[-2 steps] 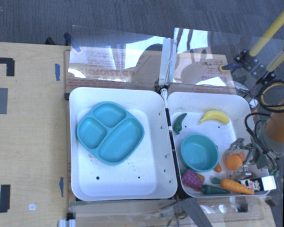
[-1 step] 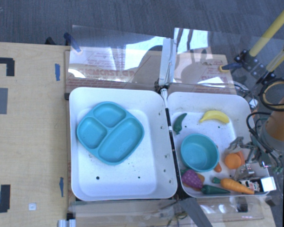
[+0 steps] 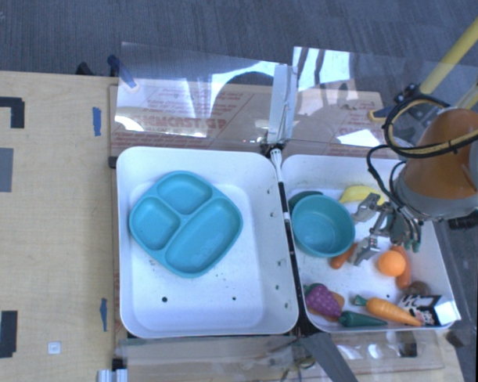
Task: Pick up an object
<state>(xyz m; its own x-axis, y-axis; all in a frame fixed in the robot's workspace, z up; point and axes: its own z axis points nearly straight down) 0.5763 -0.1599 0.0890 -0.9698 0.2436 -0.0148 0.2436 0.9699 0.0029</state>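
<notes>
A round orange plastic ball [image 3: 391, 264] lies in the right white bin. A small orange carrot-shaped toy [image 3: 341, 260] lies just beside the blue bowl.

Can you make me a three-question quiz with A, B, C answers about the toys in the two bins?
1. Where is the blue three-part plastic plate?
A. left bin
B. right bin
C. on the floor

2. What colour is the round plastic bowl?
A. red
B. blue
C. yellow

3. Where is the tool?
A. over the left bin
B. over the right bin
C. far off the bench

Answers: 1 A, it lies in the left white bin. 2 B, it is blue all over. 3 B, it hangs beside the bowl, near the orange ball.
</notes>
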